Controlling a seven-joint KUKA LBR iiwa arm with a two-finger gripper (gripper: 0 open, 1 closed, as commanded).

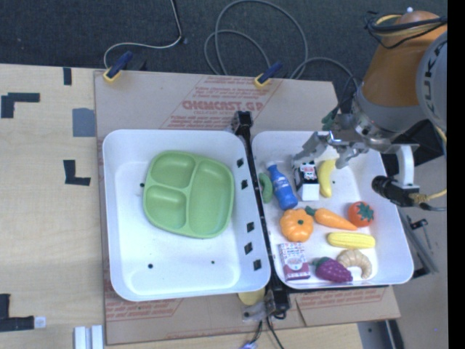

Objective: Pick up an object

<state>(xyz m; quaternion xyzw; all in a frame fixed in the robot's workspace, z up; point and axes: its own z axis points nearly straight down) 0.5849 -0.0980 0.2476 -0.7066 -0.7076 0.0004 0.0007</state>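
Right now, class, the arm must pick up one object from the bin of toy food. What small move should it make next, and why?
Probably a short descent. The gripper hangs over the right bin, near its upper edge, just above the banana, with nothing between its fingers. The banana is the nearest toy, so lowering onto it looks like the shortest route to a grasp.

This looks like a robotics lab or test bench. An industrial arm point(407, 57) with an orange band enters from the right of the frame. Two shallow white bins point(116, 195) sit on a cardboard sheet point(211, 104) held by clamps point(116, 67) at the upper edge. Loose cables point(247, 27) trail over dark carpet point(58, 13) at the top. Black tape marks point(73, 173) dot the wooden benchtop at left, and the right bin holds toy plastic food point(296, 225).
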